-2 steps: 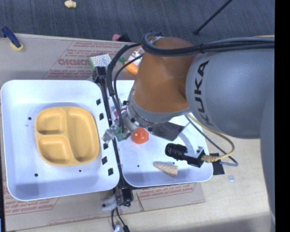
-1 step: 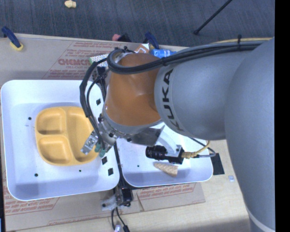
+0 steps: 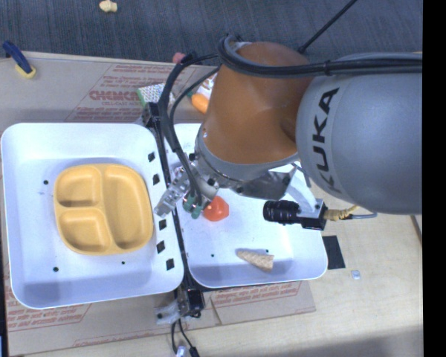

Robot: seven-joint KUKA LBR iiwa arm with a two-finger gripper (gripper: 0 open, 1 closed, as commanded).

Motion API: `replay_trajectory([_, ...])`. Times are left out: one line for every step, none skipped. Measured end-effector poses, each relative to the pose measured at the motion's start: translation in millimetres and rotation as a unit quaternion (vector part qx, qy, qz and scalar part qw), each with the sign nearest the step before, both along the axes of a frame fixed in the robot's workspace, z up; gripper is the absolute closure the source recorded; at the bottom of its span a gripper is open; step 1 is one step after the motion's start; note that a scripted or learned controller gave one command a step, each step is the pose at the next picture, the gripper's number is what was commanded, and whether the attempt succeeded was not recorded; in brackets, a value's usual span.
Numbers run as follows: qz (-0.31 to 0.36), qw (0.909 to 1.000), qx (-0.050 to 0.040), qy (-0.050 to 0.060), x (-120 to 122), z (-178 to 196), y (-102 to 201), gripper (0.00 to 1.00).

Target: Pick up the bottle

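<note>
My gripper [image 3: 180, 197] hangs low over the left edge of the right bin [image 3: 305, 262], close to the divider between the two bins. The big grey and orange arm [image 3: 282, 125] covers most of that bin. A small red-orange object [image 3: 216, 210] with a bit of green at its left lies just right of the gripper, touching or nearly touching it. An orange item [image 3: 199, 102] peeks out from behind the arm at the bin's far edge; its shape is hidden.
A tan cone-shaped piece [image 3: 255, 259] lies near the right bin's front wall. The left bin [image 3: 22, 147] holds a yellow divided plate [image 3: 102, 207]. A black cable runs along the divider [image 3: 166, 199]. Cardboard lies under both bins.
</note>
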State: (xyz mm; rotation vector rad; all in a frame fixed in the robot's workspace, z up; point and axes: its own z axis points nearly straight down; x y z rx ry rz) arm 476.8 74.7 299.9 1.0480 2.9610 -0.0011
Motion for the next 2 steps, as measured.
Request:
replay_trajectory([0.087,0.9962,0.0000,0.002,-1,-88,44,1.00])
replay_trajectory([0.151,0.9885,-0.0001,0.000,0,-71,22,1.00])
